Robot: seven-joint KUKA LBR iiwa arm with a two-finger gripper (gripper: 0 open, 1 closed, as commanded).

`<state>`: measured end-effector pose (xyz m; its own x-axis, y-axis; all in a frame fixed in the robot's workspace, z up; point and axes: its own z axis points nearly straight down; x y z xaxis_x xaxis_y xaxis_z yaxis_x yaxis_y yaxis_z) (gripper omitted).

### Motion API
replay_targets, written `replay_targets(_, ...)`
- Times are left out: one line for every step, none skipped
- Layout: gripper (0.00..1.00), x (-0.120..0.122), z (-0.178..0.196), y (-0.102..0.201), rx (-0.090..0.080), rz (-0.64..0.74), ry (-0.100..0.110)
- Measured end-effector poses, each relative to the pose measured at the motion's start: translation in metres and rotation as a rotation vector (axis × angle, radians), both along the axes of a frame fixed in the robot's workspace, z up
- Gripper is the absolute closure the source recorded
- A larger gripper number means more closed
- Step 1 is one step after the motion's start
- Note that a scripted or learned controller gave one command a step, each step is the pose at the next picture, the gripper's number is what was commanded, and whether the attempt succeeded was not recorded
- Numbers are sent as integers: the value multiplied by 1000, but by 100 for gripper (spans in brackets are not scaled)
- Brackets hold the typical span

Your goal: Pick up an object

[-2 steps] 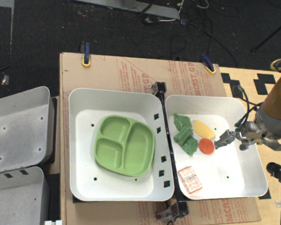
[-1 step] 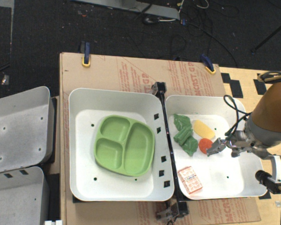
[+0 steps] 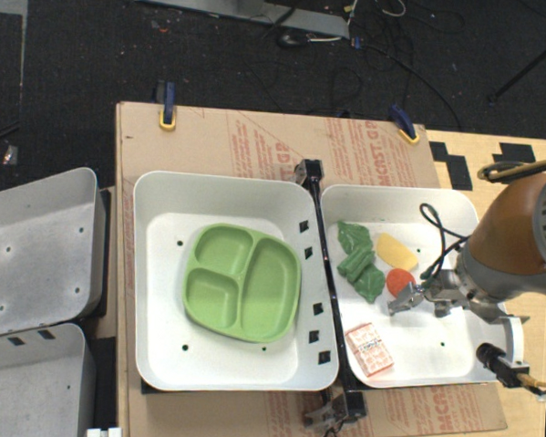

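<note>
Fingers (image 3: 403,305) of the gripper (image 3: 413,301) sit low in the right bin, tips pointing toward frame left, just below the orange-red ball; whether they are spread or closed cannot be told, and nothing is visibly between them.

Surface (image 3: 240,143): brown cardboard sheet, centre of frame, red printed lettering, clamped at its upper edge by two clips.

Arm (image 3: 518,240): enters from the right edge of the frame, orange band over a grey wrist, black cable looping above it.

Left bin (image 3: 152,252): shallow, white, centre-left. It carries a green divided plate (image 3: 243,283) with three compartments, lying flat near the bin's middle.

Right bin (image 3: 439,354): shallow, white, right of centre, touching the left bin along a dark divider strip.

Contents of the right bin, largest first:
- green leafy toy (image 3: 359,263), upper-left part of the bin, running diagonally down toward the ball.
- red-and-white packet (image 3: 369,348), lower-left corner of the bin, flat, well apart from the other items.
- yellow block (image 3: 396,251), just right of the green toy, near its upper end.
- orange-red ball (image 3: 398,281), directly below the yellow block, beside the green toy's lower end, closest item to the gripper.

Far left of frame: two white perforated panels (image 3: 34,246), off the cardboard.
</note>
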<state>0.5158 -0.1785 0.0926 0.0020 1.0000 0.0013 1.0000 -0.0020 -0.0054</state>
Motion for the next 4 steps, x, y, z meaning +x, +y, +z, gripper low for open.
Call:
replay_targets(100,1,13,0,-1,-1,-5)
replay_targets(100,5,77,-1,-4,4,-11)
replay_targets(100,9,127,9,-3,6,-11)
replay_targets(100,14,189,13,-4,6,-13)
